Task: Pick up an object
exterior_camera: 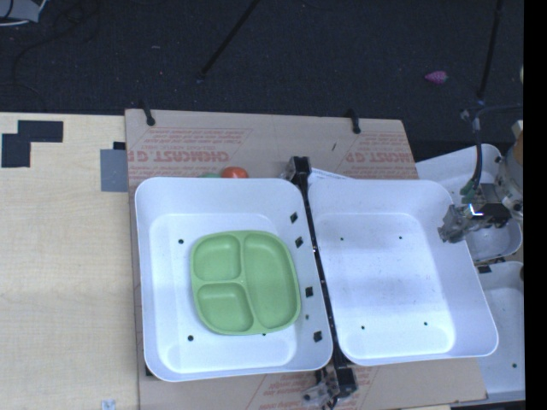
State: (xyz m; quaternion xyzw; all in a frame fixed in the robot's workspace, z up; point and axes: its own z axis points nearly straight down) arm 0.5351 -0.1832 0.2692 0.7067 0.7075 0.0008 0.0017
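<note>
A light green divided plate (pixel 245 281) with three compartments lies flat in the left white bin (pixel 162 229). The gripper (pixel 457 225) sits at the right rim of the right white bin (pixel 402 348), near the bin's upper right corner. It is small and dark against the arm's grey parts. Nothing shows between it and the bin floor.
A small red-orange object (pixel 234 173) lies behind the left bin's back rim on the cardboard sheet (pixel 256 148). A black divider bar (pixel 312 272) with clips runs between the two bins. Light wooden tabletop (pixel 60 280) lies to the left.
</note>
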